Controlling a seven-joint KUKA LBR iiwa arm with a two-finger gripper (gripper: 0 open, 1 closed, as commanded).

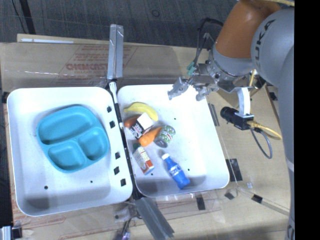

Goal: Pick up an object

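Observation:
My gripper [188,92] hangs over the back edge of the right bin [200,129], its two fingers spread apart with nothing between them. Below and to its left lie the objects: a yellow banana [140,108], a small white box [144,121], an orange carrot [150,136], a green-labelled can [165,135], a small carton with a red label [143,160] and a blue bottle with a white cap [175,171]. They cluster along the bin's left side. The gripper is apart from all of them.
The left bin [25,174] holds a blue divided plate [73,137]. A metal post [115,54] rises at the back between the bins. Cables and a black fitting [235,117] hang from the arm right of the right bin.

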